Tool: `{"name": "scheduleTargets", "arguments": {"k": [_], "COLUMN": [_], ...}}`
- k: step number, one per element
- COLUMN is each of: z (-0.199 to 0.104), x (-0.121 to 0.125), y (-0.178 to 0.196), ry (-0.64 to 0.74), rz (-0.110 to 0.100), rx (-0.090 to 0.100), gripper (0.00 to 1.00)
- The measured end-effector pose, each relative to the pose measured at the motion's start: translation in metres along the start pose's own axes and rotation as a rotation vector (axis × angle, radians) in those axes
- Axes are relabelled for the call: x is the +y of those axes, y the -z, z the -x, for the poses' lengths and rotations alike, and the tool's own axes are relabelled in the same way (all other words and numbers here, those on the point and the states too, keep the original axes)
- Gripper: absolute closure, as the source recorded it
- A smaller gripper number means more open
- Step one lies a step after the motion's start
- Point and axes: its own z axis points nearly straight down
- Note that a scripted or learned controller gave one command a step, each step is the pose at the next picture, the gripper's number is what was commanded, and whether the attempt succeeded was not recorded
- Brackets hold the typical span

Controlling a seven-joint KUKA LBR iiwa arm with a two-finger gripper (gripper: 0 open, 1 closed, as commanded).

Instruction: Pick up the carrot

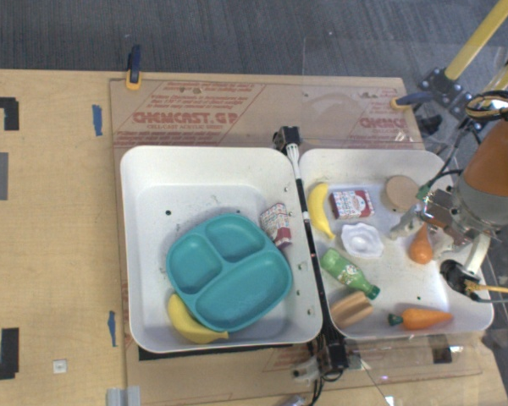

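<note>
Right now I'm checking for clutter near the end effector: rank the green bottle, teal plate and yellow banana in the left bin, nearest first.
From the end effector:
1. Green bottle, right bin, lower middle.
2. Teal plate, left bin centre.
3. Yellow banana, left bin's lower corner, under the plate.

Arm reaching in from the right, wrist low

The grey arm (491,201) comes in at the right edge, its orange band (497,163) showing above the wrist and dark cables looping around it. The wrist is tipped down and to the left, so the gripper (413,223) hangs low at the end of the metal wrist block. From up here its tip is a tangle of grey metal and I can't make out how it is set
</note>
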Motion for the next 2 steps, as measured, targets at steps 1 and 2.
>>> {"name": "scheduleTargets", "arguments": {"k": [1, 2], "z": [-0.024, -0.011], "x": [-0.051, 0.0], "y": [-0.003, -0.003], "ry": [-0.001, -0.465], "rz": [0.021, 0.018], "rx": [-0.021, -0.015], "gripper": [0.0, 0.0]}}
